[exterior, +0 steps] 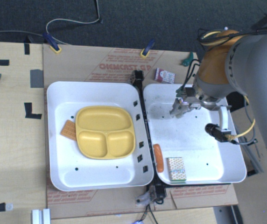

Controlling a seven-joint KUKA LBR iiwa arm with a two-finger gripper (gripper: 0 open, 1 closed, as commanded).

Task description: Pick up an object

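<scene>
- The things to pick in the right bin point(227, 164) are a small box point(176, 168) with a green pattern and an orange carrot-like stick point(158, 157). Both lie at the near left corner of this bin, just beside each other, the stick against the wall between the two bins.
- The left bin point(59, 125) holds a yellow divided plate point(106, 131), and a brown cracker-like piece point(69, 130) is partly under its left edge.
- The claw point(179, 107) is over the far part of the right bin, above bare white floor, well apart from the box and the stick. It is too small and blurred for me, so I cannot tell if it is open or closed. I see nothing held in it.
- I think the first risk is this: if the claw goes down here, it closes on nothing.
- The stick is so near the wall that one finger can strike the rim or push the stick away.
- The box lies flat and low. The fingers may slide over it, or knock it into the stick.
- The plate is wide and smooth and probably hard to grip.
</scene>
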